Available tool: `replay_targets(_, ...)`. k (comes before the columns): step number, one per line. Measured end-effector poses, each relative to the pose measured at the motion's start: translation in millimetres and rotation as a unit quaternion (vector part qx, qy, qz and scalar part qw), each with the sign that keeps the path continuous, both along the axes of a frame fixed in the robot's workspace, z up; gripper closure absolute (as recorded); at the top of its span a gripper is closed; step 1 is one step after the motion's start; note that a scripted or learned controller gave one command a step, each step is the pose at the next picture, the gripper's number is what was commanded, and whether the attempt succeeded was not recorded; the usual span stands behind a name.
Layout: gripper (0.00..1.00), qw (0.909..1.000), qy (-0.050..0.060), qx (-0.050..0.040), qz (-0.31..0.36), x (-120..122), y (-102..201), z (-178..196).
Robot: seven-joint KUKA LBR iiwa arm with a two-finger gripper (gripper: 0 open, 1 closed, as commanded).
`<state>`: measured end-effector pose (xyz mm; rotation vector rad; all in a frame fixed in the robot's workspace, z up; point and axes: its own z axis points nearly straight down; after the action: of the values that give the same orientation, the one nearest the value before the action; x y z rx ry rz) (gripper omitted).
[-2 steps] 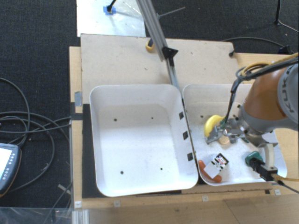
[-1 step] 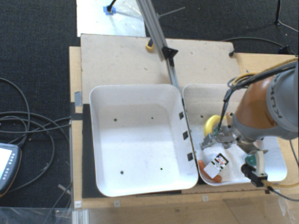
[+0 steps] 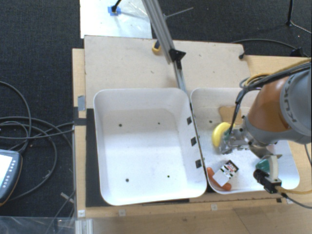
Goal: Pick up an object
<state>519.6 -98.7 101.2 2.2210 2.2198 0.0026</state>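
Observation:
My gripper [image 3: 228,145] reaches down into the right bin [image 3: 204,99], its tip right beside a yellow banana-like object [image 3: 219,133] at the bin's left side. The orange-banded wrist [image 3: 270,106] hangs above it and hides part of the bin. A small white-and-black box with a red end [image 3: 225,173] lies near the bin's front edge. A teal object [image 3: 263,165] peeks out under the arm at the front right. A flat tan piece [image 3: 227,113] lies toward the back of the bin.
The left bin [image 3: 105,101] stands beside the right one, sharing a wall with black markers [image 3: 193,140]. A grey metal pole [image 3: 158,18] slants across the back board. Cables [image 3: 29,130] lie on the floor at left.

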Motion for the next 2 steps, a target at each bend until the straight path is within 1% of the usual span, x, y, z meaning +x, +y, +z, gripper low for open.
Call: replay_targets(2,1.00,1.0000,-0.002,-0.0005,0.003,4.9,2.6,87.0)
